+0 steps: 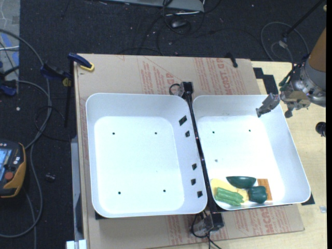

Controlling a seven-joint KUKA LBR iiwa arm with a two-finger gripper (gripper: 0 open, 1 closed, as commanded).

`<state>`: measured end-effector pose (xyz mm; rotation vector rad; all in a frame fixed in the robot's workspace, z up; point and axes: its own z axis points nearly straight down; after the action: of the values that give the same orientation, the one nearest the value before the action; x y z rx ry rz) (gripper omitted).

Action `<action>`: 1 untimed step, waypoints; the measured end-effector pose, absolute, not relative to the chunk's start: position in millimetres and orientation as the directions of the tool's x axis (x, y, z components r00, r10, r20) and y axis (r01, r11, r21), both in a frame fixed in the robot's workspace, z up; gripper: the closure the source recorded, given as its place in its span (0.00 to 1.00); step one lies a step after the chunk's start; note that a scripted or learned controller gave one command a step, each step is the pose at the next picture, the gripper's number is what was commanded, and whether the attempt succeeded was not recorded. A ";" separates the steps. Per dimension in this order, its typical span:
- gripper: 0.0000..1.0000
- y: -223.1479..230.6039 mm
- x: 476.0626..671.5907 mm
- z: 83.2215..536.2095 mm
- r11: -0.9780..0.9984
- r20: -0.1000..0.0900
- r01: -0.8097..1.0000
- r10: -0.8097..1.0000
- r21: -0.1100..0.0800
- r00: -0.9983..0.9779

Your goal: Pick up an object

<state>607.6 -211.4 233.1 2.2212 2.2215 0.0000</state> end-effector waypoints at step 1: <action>0.00 -178.0 575.6 91.9 0.001 0.004 1.000 1.000 -0.012 -0.001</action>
<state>575.6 -178.0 91.9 2.2284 2.2301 -0.0094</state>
